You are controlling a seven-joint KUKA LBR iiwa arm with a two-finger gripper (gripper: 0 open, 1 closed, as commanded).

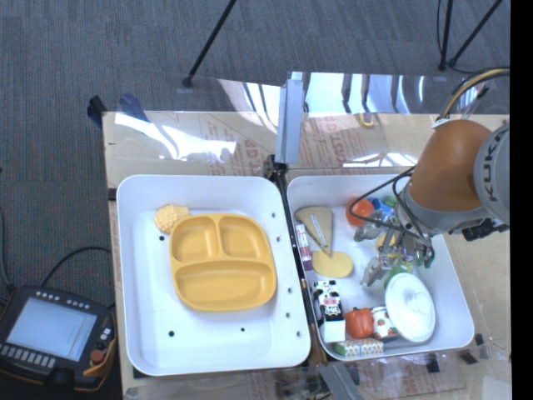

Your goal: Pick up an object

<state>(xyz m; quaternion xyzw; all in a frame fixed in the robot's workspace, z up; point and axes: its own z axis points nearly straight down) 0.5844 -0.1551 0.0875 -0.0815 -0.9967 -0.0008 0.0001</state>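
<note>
Right beside the white lid, gripper spread above the right bin

Robotics laboratory or test cell: a bench surfaced in taped cardboard stood on grey carpet, bearing two shallow white bins side by side, with a clear panel at its rear edge. A grey and orange industrial arm reached in from the right. A teach pendant with a screen lay on the floor, near tripod legs and cables
</note>
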